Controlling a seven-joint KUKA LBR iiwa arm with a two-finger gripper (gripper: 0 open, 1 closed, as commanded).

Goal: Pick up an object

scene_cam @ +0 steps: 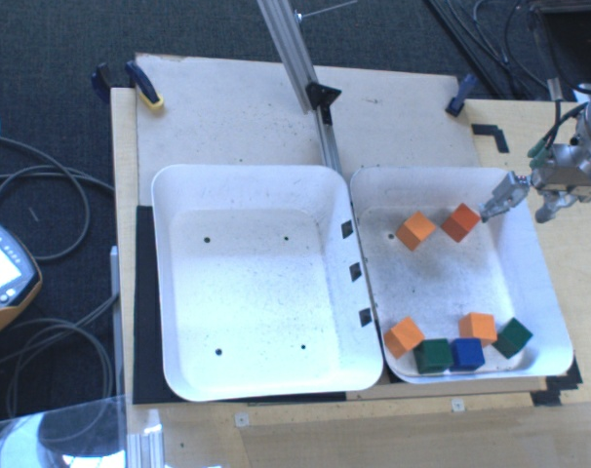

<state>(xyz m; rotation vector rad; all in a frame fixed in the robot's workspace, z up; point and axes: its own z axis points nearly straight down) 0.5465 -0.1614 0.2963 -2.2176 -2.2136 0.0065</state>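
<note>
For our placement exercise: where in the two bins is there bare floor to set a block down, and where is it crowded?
The left bin floor is bare throughout. In the right bin, the middle is free, between the upper orange blocks and the lower cluster around the blue block. That front edge is crowded.

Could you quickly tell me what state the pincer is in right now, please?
Pincer: open, holding nothing, above the right bin's far right rim, next to the red-orange block.

Two white bins sit side by side on the counter (237,115). The right bin (544,291) holds two orange cubes near its far side, the redder cube (460,222) beside the end effector (525,198), and five cubes along its near edge.
</note>
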